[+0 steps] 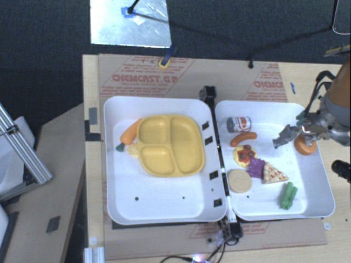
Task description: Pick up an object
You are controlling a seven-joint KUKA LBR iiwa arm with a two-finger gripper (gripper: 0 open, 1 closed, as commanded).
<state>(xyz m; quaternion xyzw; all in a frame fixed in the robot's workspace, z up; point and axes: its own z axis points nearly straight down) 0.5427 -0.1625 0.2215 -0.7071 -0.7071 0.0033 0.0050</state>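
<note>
1. The gripper (296, 134) hangs over the right bin (323, 201) near its far right side; whether its jaws are open or closed cannot be told, and nothing shows between them.
2. An orange round object (305, 146) lies just beside the gripper, at the bin's right wall.
3. To the left lie a small can (239, 124), a sausage (243, 138), a yellow and red food piece (243, 156), a purple piece (255, 167), a pizza slice (273, 173), a tan disc (239, 181) and a green piece (287, 195).
4. The left bin (120, 201) holds a yellow divided plate (167, 145) with a carrot (129, 132) touching its left edge.
</note>
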